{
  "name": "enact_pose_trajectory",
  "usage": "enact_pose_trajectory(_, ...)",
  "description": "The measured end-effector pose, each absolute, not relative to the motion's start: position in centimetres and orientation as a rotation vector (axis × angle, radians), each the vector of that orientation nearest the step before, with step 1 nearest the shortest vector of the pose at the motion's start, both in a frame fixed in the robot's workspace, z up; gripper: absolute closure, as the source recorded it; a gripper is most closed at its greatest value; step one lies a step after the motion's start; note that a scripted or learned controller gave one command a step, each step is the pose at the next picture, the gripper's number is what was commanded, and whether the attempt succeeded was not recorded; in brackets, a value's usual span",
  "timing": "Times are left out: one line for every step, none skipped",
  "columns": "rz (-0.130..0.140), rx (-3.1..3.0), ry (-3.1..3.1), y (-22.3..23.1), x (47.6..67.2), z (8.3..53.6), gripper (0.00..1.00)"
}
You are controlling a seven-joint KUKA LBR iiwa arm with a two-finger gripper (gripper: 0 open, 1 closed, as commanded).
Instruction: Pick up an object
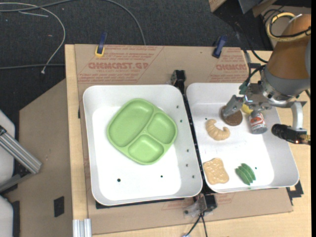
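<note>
The right bin (276, 177) holds several small objects. A tan croissant-shaped piece (217, 130) lies near its left wall. A brown round piece (232, 118) sits just behind it, and a small can (257, 123) stands to the right. A beige cracker-like piece (216, 171) and a green leafy piece (245, 173) lie near the front. My gripper (242, 106) hangs low over the back of this bin, directly above the brown round piece and beside the can. I see nothing lifted off the bin floor.
The left bin (98, 181) holds a green divided plate (142, 131). The grey arm with its orange band (291, 43) comes in from the upper right. Black clamps (178, 77) sit between the bins. Cardboard (148, 58) lies under both.
</note>
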State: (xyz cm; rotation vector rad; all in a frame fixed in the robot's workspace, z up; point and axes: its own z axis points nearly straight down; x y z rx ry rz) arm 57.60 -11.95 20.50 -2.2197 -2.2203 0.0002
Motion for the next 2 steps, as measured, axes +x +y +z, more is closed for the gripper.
enact_pose_trajectory(0.0, -2.22, -2.22, -11.9, 57.6, 20.5, 0.0)
enact_pose_trajectory(0.001, -2.22, -2.219, -11.3, 57.2, 16.2, 0.0)
